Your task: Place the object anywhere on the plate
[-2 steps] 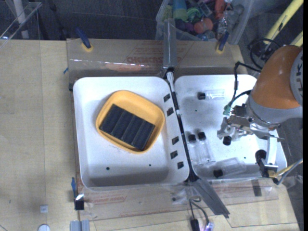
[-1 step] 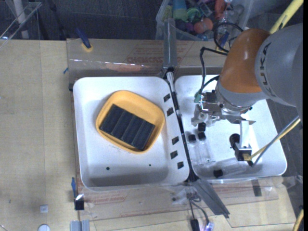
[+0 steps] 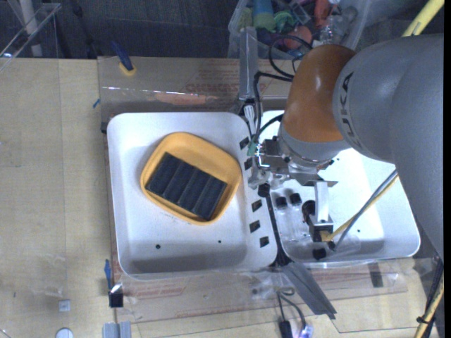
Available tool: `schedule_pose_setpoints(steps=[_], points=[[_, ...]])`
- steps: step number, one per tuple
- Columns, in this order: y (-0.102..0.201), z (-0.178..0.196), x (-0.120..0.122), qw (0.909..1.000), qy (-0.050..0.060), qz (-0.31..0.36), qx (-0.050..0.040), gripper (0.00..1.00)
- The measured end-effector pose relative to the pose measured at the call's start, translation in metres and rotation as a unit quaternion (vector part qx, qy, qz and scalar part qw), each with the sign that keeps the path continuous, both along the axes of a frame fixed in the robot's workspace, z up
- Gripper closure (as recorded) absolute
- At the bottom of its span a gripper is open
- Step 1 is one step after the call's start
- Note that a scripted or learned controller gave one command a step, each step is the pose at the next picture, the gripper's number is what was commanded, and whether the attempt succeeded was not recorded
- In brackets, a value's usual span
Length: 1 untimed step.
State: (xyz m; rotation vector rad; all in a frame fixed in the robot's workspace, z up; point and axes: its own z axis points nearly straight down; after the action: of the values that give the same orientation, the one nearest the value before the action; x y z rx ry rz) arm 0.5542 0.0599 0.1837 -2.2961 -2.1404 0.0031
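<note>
Reaching in from the right, the grey KUKA arm [image 3: 394, 90] with its orange band [image 3: 317, 97] hangs over the right bin [image 3: 394, 238], its wrist low beside the wall the two bins share. The pale wooden tabletop [image 3: 49, 189] carries both white bins. The left bin [image 3: 130, 245] holds a yellow plate [image 3: 156, 164] at its middle, turned at an angle. A black ribbed pad [image 3: 187, 184], seemingly the task's object, lies flat on that plate, covering most of its floor, with its near right corner up against the rim. Whether the jaws are open or closed cannot be told from above, as the wrist hides them, and nothing can be seen held in them.

Judged from this layout, the placing looks done, with the pad on the plate and the arm well apart from it. The risk lies in any sweep to the left. A low pass over the shared wall could clip the plate's right edge and tilt it, sliding the pad off towards the near corner where it already crowds the rim.
</note>
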Motion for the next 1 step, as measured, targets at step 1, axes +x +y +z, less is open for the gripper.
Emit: schedule_pose_setpoints(steps=[1], points=[[-0.0004, 0.0, 0.0001, 1.0, 0.0, 0.0, 0.0, 0.0]])
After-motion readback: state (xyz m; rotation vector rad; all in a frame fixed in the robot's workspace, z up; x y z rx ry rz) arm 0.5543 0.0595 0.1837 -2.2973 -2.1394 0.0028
